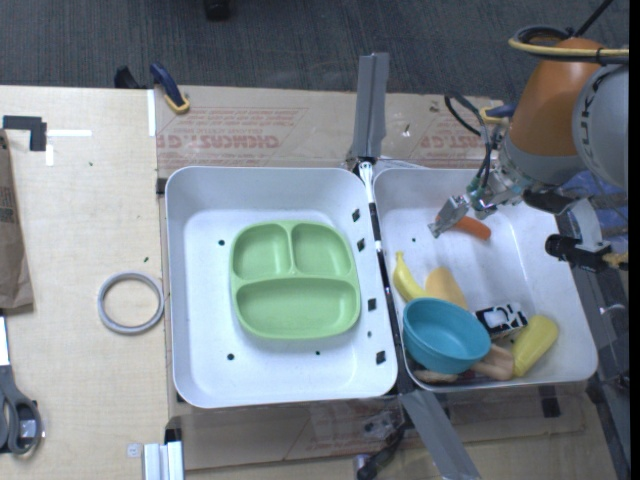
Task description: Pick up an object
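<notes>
My gripper [452,214] hangs over the back part of the right bin [560,368], reaching in from the right. A small orange object [476,229] lies right beside its tip, touching or just under it; I cannot tell whether it is held. Further forward in the same bin lie a yellow banana [404,278], a pale yellow piece [446,287], a blue bowl [446,334], a black-and-white item [502,318] and a yellow oblong object [534,340]. A brownish thing [480,370] peeks out below the bowl.
The left bin [190,268] holds a green divided plate [295,278]. A metal divider post [370,103] stands between the bins at the back. On the bench to the left lie a grey tape ring [130,301] and scissors [18,423].
</notes>
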Robot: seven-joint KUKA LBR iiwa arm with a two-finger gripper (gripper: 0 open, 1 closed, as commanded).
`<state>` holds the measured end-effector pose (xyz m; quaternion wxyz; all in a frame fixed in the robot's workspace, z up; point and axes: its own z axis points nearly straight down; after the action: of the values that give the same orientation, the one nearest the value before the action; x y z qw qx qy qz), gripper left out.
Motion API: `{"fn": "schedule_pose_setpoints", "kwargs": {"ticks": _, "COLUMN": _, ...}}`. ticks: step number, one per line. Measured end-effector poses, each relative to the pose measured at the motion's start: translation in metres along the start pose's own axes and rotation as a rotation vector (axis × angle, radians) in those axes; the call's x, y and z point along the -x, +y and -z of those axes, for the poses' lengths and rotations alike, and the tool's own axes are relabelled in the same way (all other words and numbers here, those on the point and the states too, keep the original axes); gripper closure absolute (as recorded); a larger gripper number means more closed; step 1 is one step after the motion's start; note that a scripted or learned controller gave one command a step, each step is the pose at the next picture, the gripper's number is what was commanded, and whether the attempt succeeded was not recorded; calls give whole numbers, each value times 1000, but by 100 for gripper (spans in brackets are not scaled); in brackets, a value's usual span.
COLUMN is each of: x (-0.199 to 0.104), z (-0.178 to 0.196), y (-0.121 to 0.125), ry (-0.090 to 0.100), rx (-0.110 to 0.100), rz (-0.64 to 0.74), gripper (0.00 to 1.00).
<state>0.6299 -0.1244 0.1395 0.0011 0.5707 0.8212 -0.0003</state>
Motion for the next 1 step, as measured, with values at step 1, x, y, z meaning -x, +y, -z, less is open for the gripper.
{"fn": "schedule_pose_setpoints", "kwargs": {"ticks": 1, "x": 28, "z": -46, "y": -8, "ry": -1, "rx": 1, "rz": -57, "gripper": 0}}
